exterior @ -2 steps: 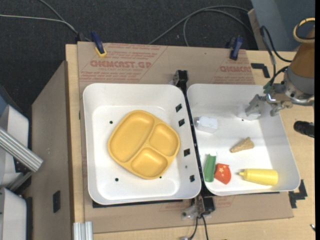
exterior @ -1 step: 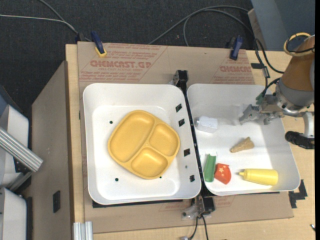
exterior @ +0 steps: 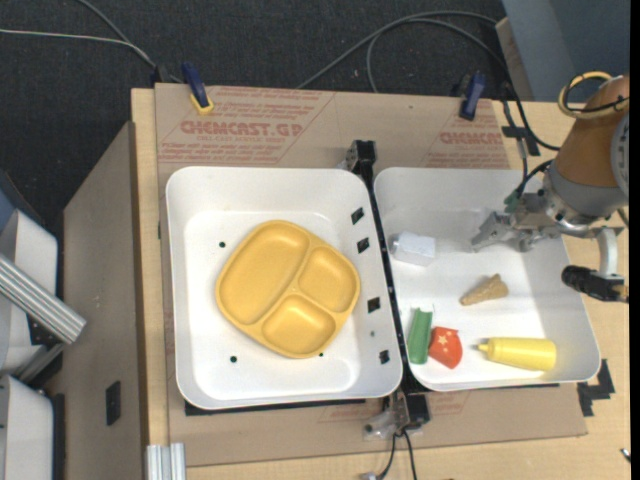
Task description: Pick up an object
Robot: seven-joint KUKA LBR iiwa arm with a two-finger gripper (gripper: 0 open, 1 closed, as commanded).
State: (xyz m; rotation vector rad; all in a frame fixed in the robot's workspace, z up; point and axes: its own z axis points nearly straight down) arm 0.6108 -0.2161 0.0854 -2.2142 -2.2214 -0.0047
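Two bins side by side on desk (exterior: 150,268), touching along the middle. Left bin (exterior: 190,268) with divided tray (exterior: 288,288) lying in its centre. Right bin (exterior: 560,298) with small block (exterior: 414,247) near its left wall, wedge piece (exterior: 484,289) about mid-bin, bottle (exterior: 518,352) lying on its side along the front edge, round piece (exterior: 446,347) just left of bottle, stick piece (exterior: 419,335) touching round piece's left side, close to the divider. Gripper (exterior: 508,227) over rear part of right bin, behind wedge piece, arm (exterior: 590,158) coming in from right.

Right bin (exterior: 560,268): white block (exterior: 414,247), tan wedge (exterior: 485,289), yellow bottle (exterior: 518,352) lying flat.
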